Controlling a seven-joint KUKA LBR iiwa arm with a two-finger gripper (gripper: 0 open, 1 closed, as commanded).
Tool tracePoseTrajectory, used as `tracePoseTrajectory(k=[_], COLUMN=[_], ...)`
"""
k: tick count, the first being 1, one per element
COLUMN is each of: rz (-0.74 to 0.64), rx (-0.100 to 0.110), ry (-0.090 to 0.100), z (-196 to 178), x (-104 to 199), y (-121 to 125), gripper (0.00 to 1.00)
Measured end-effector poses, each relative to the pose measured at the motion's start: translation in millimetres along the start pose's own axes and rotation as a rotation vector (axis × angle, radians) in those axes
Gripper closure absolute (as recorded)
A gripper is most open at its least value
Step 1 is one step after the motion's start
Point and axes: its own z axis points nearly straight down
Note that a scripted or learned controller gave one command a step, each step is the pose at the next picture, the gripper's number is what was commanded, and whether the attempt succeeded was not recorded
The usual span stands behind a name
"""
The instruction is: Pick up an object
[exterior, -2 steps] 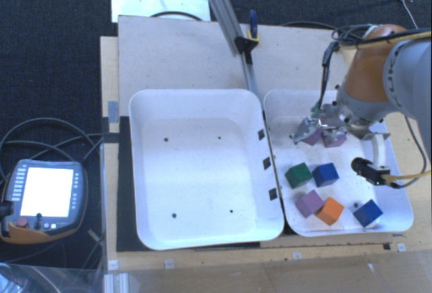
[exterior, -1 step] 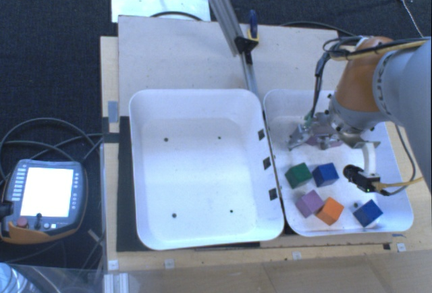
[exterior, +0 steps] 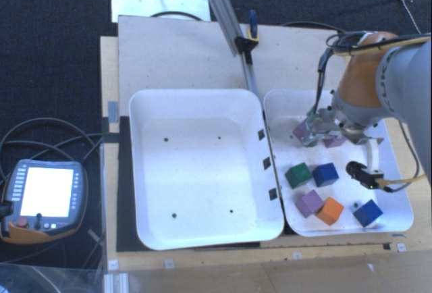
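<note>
A: Camera placement?

B: Single fixed view, mounted above the counter (exterior: 182, 62), looking down at a slant. Far enough off to take in both white bins: left bin (exterior: 202, 167) and right bin (exterior: 398, 214).

A: Margins?

B: Dark floor at top and left, with a teach pendant (exterior: 44, 200) lower left. The arm (exterior: 381, 82) comes in from the frame's right edge.
</note>
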Motion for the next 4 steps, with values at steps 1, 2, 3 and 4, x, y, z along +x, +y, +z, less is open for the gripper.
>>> tracePoseTrajectory(k=[1,2,3,4], rz=[0.002,0.0,0.0,-0.006], rx=[-0.003,-0.004,-0.005,0.003], ry=[-0.001,-0.001,-0.002,0.002], z=[-45.4,-97.3,-146.9,-133.9], x=[-4.2,-2.5,-11.8,38.5], y=[-2.5,-10.4,-6.3,-18.1], gripper=[1.0,1.0,1.0,1.0])
